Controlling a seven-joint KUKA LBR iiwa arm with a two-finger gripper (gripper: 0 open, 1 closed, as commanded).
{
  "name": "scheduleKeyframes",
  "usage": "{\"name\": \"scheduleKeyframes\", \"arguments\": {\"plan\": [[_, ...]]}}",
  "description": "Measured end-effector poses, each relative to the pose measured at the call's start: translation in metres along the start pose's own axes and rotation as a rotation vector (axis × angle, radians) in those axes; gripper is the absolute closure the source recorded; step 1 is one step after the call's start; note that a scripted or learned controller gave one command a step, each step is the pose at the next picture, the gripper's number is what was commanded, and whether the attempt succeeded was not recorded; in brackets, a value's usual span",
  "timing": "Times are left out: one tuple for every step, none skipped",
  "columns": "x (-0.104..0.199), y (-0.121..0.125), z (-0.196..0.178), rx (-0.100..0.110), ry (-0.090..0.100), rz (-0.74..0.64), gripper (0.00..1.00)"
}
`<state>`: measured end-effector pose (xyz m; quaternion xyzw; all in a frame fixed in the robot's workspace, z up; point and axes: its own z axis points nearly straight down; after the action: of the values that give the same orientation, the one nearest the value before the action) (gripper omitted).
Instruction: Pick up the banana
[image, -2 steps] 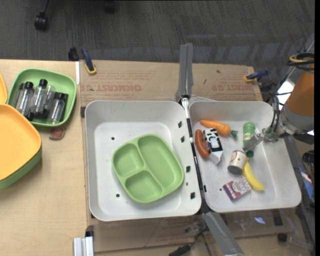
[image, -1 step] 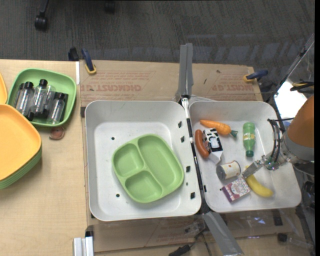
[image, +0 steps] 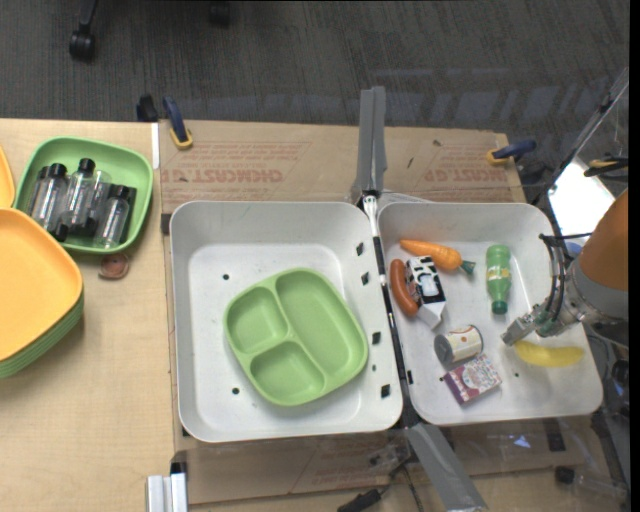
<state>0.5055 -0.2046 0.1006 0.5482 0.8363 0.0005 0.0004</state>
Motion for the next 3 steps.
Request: {"name": "scheduleKeyframes", "arguments": {"plan": [[0.036, 0.006, 0.002, 0.003, 0.002, -0.022, 1.0], [0.039, -0.008, 0.009, 0.002, 0.001, -0.062, 1.0], [0.045, 0.013, 0.009, 0.001, 0.0, -0.099, 1.0]]}}
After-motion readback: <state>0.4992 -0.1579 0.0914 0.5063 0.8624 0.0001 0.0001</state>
